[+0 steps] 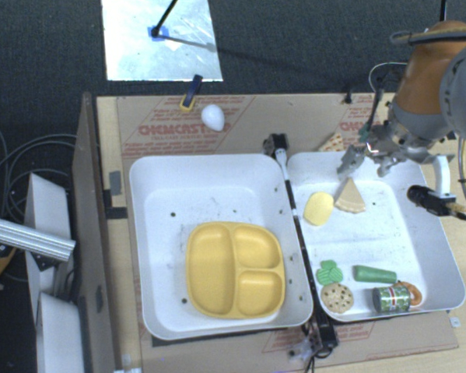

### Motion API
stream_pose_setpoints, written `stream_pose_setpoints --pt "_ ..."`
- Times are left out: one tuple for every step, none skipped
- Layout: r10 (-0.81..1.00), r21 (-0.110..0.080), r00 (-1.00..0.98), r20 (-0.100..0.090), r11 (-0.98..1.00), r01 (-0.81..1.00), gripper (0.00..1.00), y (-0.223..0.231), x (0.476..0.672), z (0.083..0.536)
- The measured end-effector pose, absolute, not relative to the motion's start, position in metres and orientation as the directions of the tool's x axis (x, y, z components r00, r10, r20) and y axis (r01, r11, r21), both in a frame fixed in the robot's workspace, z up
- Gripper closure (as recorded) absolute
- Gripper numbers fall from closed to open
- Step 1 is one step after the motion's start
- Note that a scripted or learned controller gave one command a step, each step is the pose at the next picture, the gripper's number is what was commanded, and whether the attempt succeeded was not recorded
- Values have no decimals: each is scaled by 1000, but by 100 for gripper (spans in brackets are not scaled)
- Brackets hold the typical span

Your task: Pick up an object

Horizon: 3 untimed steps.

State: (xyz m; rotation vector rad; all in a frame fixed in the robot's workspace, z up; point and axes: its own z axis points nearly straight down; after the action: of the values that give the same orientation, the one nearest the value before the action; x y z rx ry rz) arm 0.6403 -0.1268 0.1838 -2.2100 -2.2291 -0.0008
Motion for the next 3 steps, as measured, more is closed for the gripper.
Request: stream_pose_setpoints --pt "1000 0 -1 -1 1 1000 0 -144 647 126" --pt "1000 1 -3 -2 3 1000 0 -161 662 82" --pt "1000 6 -6 -4 6 1000 100 -161 664 96"
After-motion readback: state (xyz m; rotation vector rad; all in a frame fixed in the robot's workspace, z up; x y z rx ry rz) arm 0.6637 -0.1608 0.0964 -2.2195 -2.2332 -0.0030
